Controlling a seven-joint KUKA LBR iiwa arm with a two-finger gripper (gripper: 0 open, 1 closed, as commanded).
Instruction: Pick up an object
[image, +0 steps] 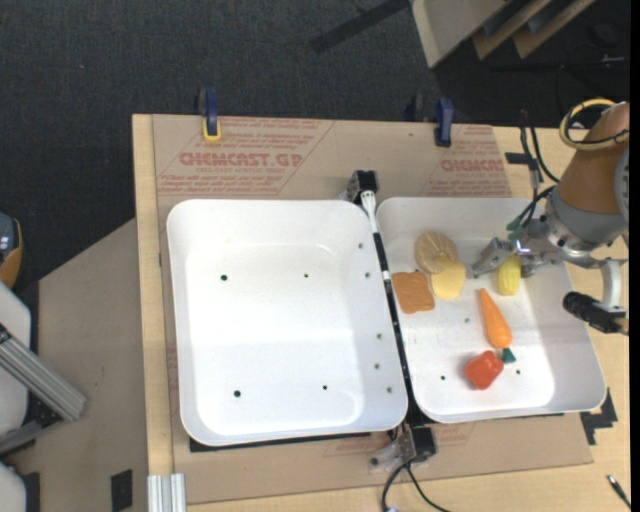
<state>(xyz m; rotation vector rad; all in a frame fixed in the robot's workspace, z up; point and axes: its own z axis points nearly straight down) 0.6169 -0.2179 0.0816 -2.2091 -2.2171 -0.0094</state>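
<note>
Red tomato (483, 370) in right bin (560, 395), board (245, 158) printed "CHEMCAST GP", tool (508, 262) grip state unclear

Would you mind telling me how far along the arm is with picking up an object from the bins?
Done: the gripper has reached into the right bin, beside a small yellow object. In hand: nothing visibly lifted; whether it grips the yellow piece cannot be told. The carrot, tomato, lemon, bread slice and round tan piece lie on the bin floor. Left: grasp and lift.
</note>
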